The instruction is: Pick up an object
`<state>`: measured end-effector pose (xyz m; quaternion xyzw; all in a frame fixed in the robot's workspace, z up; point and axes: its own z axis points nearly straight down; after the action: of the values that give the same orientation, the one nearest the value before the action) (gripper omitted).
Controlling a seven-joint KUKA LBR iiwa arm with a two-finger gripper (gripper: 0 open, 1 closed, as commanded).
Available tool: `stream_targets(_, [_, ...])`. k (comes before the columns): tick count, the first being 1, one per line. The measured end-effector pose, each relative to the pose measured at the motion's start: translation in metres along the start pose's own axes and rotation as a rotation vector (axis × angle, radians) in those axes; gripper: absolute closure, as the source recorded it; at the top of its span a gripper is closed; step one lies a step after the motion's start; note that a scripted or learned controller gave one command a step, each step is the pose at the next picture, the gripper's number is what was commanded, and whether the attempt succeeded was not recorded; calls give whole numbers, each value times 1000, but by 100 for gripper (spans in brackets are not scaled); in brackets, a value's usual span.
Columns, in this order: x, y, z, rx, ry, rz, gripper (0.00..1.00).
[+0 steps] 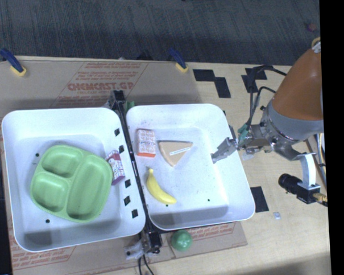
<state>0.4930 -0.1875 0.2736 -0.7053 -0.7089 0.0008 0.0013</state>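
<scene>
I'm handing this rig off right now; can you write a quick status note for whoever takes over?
Gripper: at the right bin's right edge, nothing seen between its fingers; open or shut unclear.
Right bin: banana, wedge-shaped block, small box.
Left bin: green divided plate, small packet.
Green ball sits outside the bins.
Done: nothing lifted.
Left: pick up an object.

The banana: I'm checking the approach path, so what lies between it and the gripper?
In the camera view, only bare white bin floor lies between the banana and the gripper; the wedge sits above that line.
</scene>
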Motion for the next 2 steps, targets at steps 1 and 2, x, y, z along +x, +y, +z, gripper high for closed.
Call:
stream_targets(1, [-13,-16,29,0,-1,-2,0])
stream_targets(2, [2,-13,155,4,2,-2,0])
